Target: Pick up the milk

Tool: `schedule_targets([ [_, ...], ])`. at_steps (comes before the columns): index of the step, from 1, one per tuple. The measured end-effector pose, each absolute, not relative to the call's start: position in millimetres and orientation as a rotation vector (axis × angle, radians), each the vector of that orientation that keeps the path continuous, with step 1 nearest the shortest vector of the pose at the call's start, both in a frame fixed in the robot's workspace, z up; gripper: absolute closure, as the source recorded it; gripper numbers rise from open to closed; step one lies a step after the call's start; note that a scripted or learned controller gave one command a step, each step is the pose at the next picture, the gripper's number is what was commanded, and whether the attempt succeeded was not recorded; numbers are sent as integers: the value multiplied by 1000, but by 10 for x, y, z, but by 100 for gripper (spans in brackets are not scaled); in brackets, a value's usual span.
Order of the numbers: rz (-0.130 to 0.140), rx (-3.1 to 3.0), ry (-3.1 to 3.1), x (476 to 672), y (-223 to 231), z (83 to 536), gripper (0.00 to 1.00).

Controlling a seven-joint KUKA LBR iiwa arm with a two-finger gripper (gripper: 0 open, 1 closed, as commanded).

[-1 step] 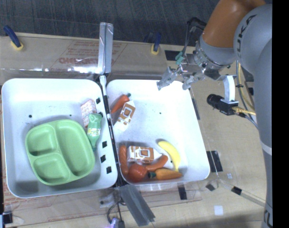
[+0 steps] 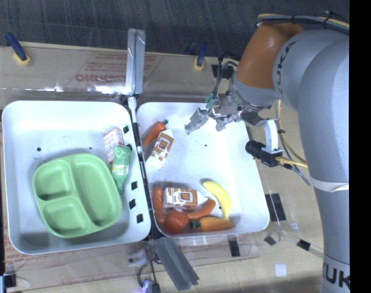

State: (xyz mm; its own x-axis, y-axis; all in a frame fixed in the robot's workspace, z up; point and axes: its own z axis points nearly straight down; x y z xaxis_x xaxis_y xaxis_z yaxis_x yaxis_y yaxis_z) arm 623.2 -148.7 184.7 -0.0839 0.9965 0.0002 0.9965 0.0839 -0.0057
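Note:
A small white and orange milk carton (image 2: 163,146) lies in the right bin (image 2: 246,182), close to its left wall, beside an orange sausage-like piece (image 2: 151,133). A second, similar carton (image 2: 180,197) lies lower in the same bin among the toy food. My gripper (image 2: 210,122) hangs over the upper middle of the right bin, up and to the right of the first carton and apart from it. Its two grey fingers (image 2: 194,121) are spread open with nothing between them.
A banana (image 2: 218,196), a tomato (image 2: 176,221) and carrots (image 2: 211,224) crowd the right bin's lower edge. The left bin (image 2: 21,121) holds a green divided plate (image 2: 77,194), a green bottle (image 2: 121,165) and a pinkish carton (image 2: 113,140).

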Motion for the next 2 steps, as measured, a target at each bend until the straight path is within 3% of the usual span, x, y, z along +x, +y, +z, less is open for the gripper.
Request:
schedule_targets([
  [1, 6, -2118, -2314, 6240, -1482, 1948, 100],
  [2, 3, -1932, -2472, 5630, -1485, 1166, 100],
])
